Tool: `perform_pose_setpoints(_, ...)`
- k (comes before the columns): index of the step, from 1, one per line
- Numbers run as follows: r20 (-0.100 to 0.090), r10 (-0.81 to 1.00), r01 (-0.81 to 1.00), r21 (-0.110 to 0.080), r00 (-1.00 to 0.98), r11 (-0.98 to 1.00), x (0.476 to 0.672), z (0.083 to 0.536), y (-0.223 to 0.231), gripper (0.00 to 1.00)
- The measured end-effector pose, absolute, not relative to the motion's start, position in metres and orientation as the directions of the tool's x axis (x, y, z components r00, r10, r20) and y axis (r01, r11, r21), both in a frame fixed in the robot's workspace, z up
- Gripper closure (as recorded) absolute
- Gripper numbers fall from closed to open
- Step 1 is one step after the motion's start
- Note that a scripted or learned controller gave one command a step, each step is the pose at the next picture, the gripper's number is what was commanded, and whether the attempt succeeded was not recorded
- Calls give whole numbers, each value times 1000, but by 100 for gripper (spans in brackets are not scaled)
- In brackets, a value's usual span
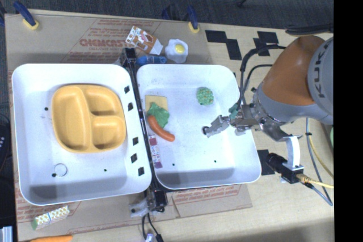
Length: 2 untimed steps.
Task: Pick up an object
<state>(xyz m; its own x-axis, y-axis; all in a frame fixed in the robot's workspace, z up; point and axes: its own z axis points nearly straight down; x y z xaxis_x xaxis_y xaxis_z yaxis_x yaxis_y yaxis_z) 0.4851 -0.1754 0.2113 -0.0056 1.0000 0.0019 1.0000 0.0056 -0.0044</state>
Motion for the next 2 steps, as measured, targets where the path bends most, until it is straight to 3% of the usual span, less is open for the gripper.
perform_pose_setpoints(1, 2, 1000, 1000, -6, -2, 2, 498, 124, -110, 0)
perform_pose_setpoints(2, 0, 989, 989, -4, 145, -145, 545, 91, -95, 0)
